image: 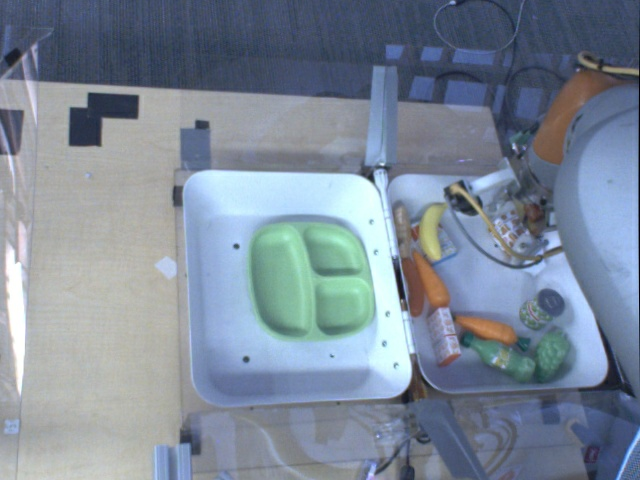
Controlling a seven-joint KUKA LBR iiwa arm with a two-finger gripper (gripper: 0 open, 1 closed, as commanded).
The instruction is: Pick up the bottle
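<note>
While the gripper (510,226) hovers at the back of the right bin (490,283), open or closed I cannot tell, this looks like the approach step. Green bottle (505,359) lies on its side well apart, frontward of the gripper, just beside 1 carrot (487,328). Next move: travel over it, then descend.

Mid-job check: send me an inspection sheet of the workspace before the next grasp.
Surface: wooden bench; left white bin, right white bin.
Job's things: green plastic bottle and small red-labelled bottle, both lying in the right bin.
Clutter: yellow banana, two orange carrots, dark-lidded can, green broccoli-like lump, right bin; green divided plate, left bin.
Grippers: end effector over right bin's far side, apart from both bottles.
Cables: black cable loop on floor.
Surroundings: grey carpet.
</note>
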